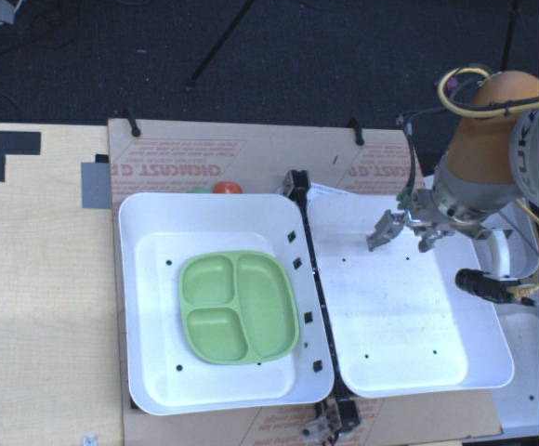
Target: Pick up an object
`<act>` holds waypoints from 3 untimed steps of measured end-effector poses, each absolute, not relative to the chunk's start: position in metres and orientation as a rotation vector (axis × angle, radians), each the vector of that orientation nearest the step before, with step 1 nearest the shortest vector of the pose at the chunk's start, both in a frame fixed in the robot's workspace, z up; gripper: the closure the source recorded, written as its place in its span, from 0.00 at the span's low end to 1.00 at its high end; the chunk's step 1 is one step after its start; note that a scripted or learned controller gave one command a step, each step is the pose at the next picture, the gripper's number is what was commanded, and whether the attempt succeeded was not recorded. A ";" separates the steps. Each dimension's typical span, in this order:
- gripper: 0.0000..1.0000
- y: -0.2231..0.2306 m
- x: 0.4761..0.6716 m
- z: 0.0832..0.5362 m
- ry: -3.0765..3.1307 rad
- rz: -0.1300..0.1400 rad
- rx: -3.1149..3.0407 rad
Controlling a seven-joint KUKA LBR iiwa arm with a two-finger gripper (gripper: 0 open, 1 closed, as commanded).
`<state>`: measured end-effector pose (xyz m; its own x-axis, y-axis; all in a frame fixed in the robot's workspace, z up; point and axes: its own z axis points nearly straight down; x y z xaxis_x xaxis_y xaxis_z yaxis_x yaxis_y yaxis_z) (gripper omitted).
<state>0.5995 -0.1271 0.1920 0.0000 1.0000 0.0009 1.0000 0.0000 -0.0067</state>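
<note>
We see the green divided plate (239, 307) lying flat in the left bin (149, 249), lower left of centre. The jaws (405, 231) hang spread and empty over the upper part of the right bin (474, 360), well apart from the plate

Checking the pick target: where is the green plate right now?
The green plate lies flat in the left bin, near its middle, across the divider from the hand over the right bin.
</note>
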 end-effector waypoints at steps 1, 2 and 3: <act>0.00 -0.119 0.601 0.132 -2.217 0.006 -2.216; 0.00 -0.117 0.600 0.085 -2.218 0.005 -2.219; 1.00 -0.118 0.600 0.097 -2.215 0.004 -2.223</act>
<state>0.6003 -0.1184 0.0975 0.0039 1.0000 0.0008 1.0000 -0.0039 -0.0044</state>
